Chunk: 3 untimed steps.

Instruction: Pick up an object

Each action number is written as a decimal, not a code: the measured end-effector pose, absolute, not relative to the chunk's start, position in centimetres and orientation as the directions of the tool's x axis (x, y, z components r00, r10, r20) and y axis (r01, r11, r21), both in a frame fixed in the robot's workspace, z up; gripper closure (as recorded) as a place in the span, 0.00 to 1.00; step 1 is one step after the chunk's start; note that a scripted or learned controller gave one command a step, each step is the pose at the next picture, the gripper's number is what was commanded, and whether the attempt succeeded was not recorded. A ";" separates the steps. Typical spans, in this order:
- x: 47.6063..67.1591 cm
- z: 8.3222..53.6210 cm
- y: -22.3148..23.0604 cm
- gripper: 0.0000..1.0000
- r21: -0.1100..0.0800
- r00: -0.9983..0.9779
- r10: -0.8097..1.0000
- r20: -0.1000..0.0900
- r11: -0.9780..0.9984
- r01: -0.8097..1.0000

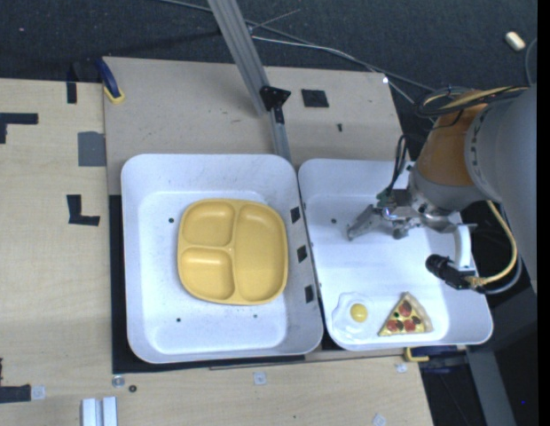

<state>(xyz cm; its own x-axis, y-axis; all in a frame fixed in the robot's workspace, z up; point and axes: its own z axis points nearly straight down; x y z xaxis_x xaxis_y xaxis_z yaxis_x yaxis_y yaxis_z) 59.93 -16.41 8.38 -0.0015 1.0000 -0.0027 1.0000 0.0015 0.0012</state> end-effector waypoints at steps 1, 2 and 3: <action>60.1 9.8 -16.5 1.00 0.007 -0.003 1.000 -0.005 0.003 1.000; 59.7 15.9 -16.0 1.00 0.003 -0.002 1.000 0.000 0.002 1.000; 60.4 20.7 -16.6 1.00 0.004 -0.001 1.000 -0.001 0.001 1.000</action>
